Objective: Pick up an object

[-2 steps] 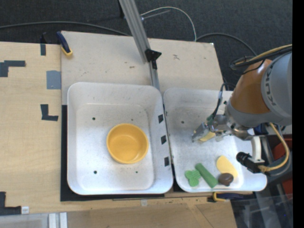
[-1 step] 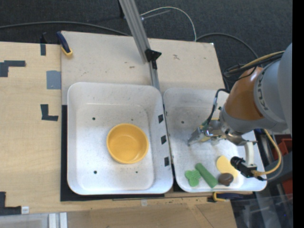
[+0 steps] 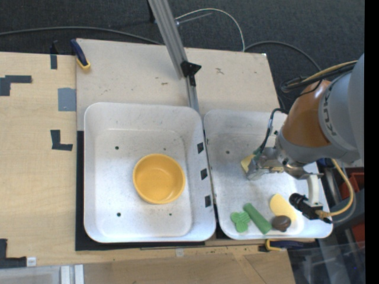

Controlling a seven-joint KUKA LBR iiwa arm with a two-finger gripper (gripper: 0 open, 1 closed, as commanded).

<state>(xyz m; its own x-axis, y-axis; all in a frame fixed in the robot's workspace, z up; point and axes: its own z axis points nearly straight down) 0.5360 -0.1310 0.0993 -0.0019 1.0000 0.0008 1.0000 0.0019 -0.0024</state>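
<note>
From above, two white bins sit side by side. The left bin has a yellow bowl near its middle. The right bin has the arm's gripper low inside it, toward the right side. A small yellow thing shows at its tip, but I cannot tell if the claw is open or closed on it. At the near end of this bin lie a green toy, a pale yellow piece and a small brown piece, close together.
</note>
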